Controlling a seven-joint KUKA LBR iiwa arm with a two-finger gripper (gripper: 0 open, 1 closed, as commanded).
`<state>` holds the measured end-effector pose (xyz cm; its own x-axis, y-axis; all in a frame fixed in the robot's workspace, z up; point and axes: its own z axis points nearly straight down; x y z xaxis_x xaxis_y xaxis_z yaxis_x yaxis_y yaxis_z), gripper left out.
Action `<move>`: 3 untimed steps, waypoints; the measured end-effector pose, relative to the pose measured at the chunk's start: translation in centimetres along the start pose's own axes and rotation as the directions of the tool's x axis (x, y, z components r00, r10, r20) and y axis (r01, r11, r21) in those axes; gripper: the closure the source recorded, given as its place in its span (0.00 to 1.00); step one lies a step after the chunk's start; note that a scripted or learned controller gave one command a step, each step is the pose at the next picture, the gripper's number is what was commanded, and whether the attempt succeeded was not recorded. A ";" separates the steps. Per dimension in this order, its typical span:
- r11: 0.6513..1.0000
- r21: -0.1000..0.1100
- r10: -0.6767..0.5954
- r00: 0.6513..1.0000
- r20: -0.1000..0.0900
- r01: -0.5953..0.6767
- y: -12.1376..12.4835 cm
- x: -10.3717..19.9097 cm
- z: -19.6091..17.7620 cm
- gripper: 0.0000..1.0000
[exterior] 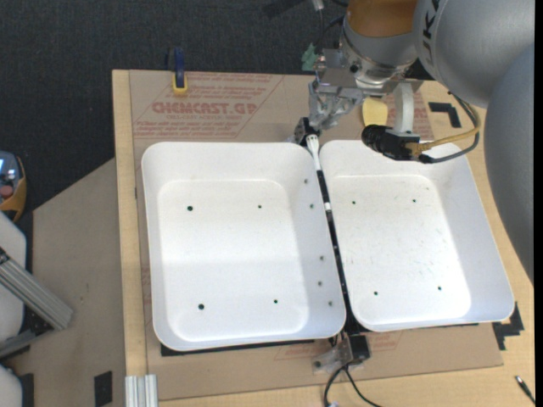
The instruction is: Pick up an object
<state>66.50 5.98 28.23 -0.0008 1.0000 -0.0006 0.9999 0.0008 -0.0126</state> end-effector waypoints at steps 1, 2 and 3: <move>1.000 -0.018 0.004 1.000 0.001 -0.004 0.1 -3.8 -5.3 1.00; 1.000 -0.005 -0.007 1.000 -0.002 0.007 -0.8 7.7 4.8 1.00; 1.000 -0.017 0.002 1.000 -0.001 -0.002 -1.1 5.6 -1.3 1.00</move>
